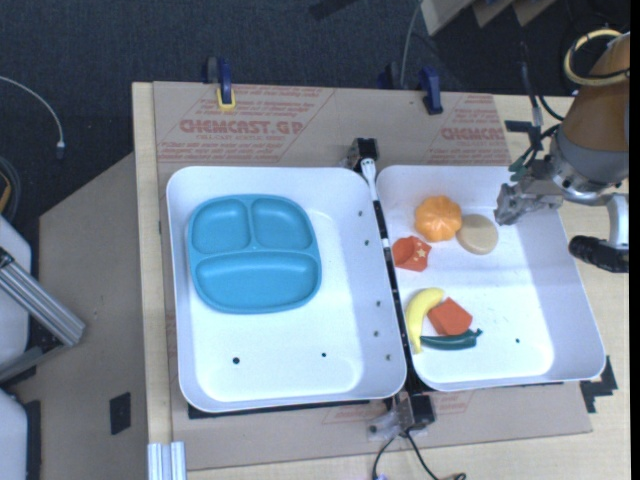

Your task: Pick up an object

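In the right bin [560, 298] lie an orange round fruit [438, 217], a pale beige round piece [478, 235], a small red piece [411, 253], a yellow banana [420, 313], an orange-red block [450, 317] and a dark green pepper [452, 341]. My gripper [512, 208] hangs over the back right of this bin, just right of the beige piece and a little above it. Nothing shows between its fingers.
The left bin [280, 368] holds a blue divided plate [256, 252]. A black divider rail [380, 238] runs between the bins. The arm comes in over the right bin's right rim. Blue clamps [224, 76] sit at the board's back edge.
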You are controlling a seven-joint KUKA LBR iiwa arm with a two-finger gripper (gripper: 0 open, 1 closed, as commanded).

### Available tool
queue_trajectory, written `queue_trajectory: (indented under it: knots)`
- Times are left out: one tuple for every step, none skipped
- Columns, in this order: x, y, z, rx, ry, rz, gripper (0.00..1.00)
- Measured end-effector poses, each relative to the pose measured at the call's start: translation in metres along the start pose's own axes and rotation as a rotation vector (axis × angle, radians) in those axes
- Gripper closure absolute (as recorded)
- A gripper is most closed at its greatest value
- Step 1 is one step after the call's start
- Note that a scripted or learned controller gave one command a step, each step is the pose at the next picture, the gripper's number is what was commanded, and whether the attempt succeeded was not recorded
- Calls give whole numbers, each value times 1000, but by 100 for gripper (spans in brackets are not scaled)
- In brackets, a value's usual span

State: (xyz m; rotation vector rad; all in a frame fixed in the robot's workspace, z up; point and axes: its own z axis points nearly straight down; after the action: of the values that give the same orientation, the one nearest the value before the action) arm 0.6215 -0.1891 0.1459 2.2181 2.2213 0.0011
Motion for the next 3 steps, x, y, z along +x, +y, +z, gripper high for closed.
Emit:
queue_trajectory:
  knots:
    - [0,10,-61,-6,-2,0,100]
    - [-3,15,-105,-5,-2,1,100]
    - [-4,16,-141,-5,-2,0,100]
